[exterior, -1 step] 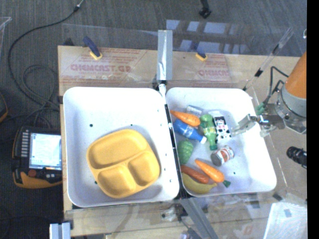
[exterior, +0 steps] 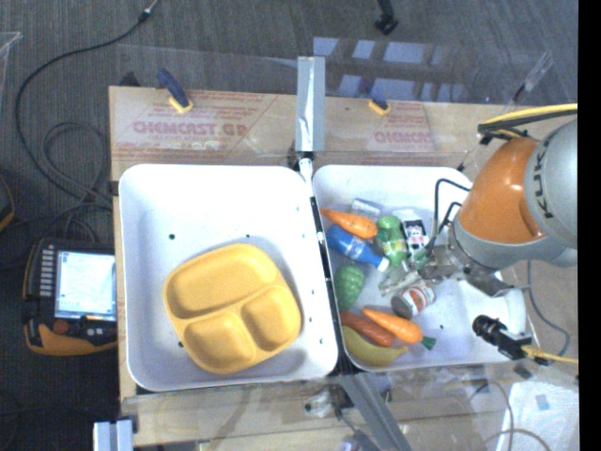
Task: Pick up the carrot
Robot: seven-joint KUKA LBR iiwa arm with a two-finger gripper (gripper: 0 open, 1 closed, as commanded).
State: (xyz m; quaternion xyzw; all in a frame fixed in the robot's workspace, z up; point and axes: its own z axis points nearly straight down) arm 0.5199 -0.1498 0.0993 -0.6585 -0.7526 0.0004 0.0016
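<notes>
Roughly, the right bin (exterior: pixel 451 181) is crowded; the hand (exterior: pixel 424 269), grip state unclear, sits at its centre. One carrot (exterior: pixel 349 223) lies at ten o'clock, another (exterior: pixel 394 326) at six; neighbours could spoil a grab.

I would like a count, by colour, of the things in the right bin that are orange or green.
Orange: 2, the upper carrot and the lower carrot.
Green: 2, the green bottle and the green vegetable.
Total: 4.
</notes>
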